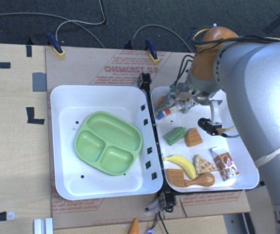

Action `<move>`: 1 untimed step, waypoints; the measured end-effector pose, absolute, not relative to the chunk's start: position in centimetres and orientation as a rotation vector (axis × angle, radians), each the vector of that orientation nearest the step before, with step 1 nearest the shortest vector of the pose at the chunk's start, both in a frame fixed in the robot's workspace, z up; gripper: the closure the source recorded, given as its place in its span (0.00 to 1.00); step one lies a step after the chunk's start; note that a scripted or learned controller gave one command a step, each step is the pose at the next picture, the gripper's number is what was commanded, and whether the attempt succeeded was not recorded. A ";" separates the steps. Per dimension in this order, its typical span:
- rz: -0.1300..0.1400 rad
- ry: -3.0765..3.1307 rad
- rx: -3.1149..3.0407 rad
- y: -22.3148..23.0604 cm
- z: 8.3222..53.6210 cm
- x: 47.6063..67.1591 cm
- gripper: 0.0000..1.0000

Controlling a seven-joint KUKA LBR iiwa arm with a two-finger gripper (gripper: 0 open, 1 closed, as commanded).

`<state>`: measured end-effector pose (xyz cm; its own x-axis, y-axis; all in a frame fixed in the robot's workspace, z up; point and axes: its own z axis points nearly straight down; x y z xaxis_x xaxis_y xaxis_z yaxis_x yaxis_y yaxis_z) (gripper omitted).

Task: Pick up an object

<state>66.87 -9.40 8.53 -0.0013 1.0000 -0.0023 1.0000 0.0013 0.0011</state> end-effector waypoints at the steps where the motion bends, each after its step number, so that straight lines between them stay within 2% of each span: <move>1: -0.003 2.222 2.216 -9.4 9.5 66.9 1.00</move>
<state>66.87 -9.38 9.55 -0.0025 1.0000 -0.0035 1.0000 0.0025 0.0010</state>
